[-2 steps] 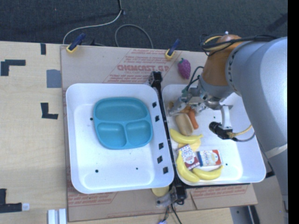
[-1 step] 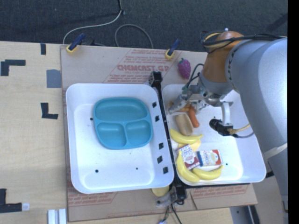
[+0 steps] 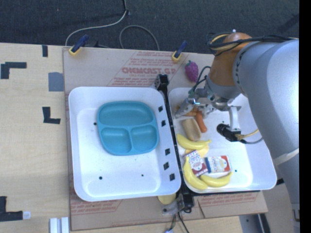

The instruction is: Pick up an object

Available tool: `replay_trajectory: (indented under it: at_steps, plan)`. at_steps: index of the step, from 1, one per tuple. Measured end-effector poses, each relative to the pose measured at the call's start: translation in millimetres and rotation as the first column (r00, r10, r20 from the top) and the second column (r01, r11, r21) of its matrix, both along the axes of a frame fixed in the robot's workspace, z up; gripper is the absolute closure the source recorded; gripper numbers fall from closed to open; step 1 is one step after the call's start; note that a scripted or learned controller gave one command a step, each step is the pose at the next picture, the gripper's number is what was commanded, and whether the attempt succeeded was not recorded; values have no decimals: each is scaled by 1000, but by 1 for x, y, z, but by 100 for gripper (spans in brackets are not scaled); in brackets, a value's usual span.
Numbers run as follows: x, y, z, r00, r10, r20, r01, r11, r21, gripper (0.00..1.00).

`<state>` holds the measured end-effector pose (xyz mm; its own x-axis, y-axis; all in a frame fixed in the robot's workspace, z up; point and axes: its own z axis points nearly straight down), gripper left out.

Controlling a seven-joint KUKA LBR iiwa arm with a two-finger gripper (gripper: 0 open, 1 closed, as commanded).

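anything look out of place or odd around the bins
Yes: a purple grape bunch lies on the cardboard behind the right bin, outside it, while the other food sits inside. A yellow item also pokes out beneath the bins' front edge; what it is is unclear.

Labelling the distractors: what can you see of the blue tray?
The tray is a light blue, plastic-looking plate with rounded corners, moulded into three compartments: one wide one along the far side and two smaller ones nearer the camera. It lies flat and right side up in the left bin, turned slightly askew to the bin's walls, in its far half. Nothing lies in it, and nothing but the bin floor touches it.
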<state>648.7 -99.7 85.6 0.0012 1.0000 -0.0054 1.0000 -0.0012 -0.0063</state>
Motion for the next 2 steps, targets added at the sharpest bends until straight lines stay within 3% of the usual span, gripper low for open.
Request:
replay_trajectory:
  at_steps: [1, 2]
  plan:
    - [12, -2, 0, 1000, 0, -1, 0, 1000, -1, 0]
    - [13, -2, 12, 1000, 0, 2, 0, 1000, -2, 100]
